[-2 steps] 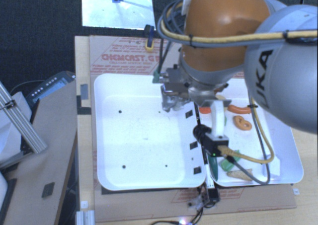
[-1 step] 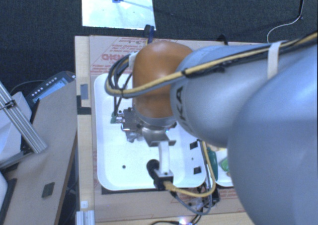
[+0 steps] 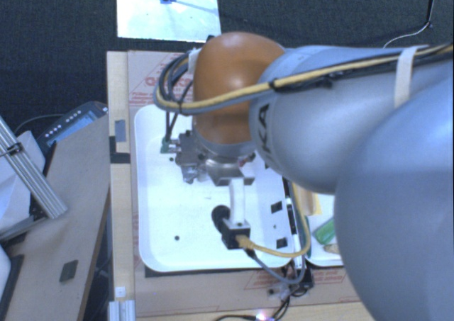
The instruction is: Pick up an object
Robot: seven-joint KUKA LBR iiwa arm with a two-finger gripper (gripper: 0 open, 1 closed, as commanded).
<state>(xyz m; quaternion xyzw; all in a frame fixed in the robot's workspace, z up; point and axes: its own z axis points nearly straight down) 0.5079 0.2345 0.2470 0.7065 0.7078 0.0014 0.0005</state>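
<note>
The grey arm with its orange band (image 3: 227,86) reaches in from the right and hangs low over the left white bin (image 3: 159,206). My gripper (image 3: 187,165) shows as a grey metal block under the band, near the bin's upper middle. No object can be seen at it. In the right bin, a green object (image 3: 325,231) peeks out beside the arm, with a pale yellow object (image 3: 307,203) just above it. The arm hides most of the right bin.
A tiny dark speck (image 3: 176,237) lies on the left bin's floor near its front. A cardboard sheet (image 3: 120,171) borders the bins. A metal rail (image 3: 32,181) and a grey device (image 3: 71,122) sit on the left.
</note>
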